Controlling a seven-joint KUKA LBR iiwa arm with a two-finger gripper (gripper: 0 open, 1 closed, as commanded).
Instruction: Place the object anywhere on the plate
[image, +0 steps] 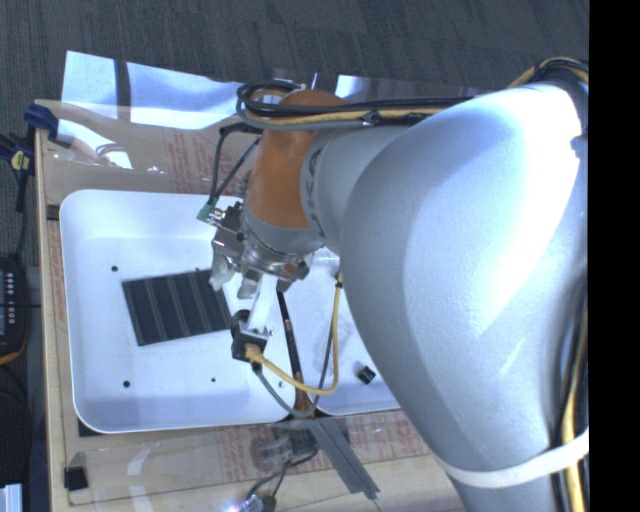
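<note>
A dark ribbed rectangular plate (180, 306) lies flat in the left white bin (110, 232), left of its middle. My gripper (228, 272) hangs over that bin, just off the plate's right edge, below the orange wrist band. The wrist hides what is between its tips. A small black object (367, 375) lies in the right bin (350, 398), close to the dividing edge and partly hidden by the arm.
The grey arm covers most of the right bin and the right side of the view. Wooden bench edges frame the bins at left and front. A blue-white sheet (150, 95) lies behind the left bin.
</note>
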